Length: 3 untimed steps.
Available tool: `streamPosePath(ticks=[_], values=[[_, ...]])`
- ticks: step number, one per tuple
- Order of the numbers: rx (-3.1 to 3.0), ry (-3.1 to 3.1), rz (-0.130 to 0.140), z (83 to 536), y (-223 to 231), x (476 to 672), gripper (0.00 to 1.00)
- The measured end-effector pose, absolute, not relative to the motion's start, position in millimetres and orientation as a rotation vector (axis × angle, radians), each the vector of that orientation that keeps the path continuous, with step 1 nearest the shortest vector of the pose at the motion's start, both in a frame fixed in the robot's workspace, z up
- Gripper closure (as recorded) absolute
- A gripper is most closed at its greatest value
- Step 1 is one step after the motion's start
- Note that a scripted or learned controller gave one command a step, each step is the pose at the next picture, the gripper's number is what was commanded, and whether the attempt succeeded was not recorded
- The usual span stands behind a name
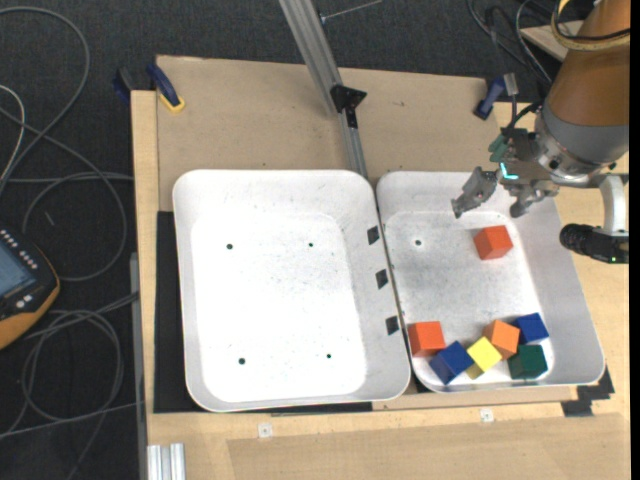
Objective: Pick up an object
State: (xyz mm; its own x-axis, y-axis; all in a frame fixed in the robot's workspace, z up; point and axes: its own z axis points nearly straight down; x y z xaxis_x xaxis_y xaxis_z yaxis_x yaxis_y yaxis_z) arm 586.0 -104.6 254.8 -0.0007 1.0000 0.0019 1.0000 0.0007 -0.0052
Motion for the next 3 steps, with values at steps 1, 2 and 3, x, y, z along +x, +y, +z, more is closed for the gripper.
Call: streamPosePath(ticks=[1,2,3], values=[[-2.22,-2.221,0.0,256.8,-104.8,586.6,0.0],[-2.217,-2.216,0.007,194.1,-108.1,585.7,0.0],[-2.217,-2.218,0.005,149.9,-107.4,590.6,0.0]])
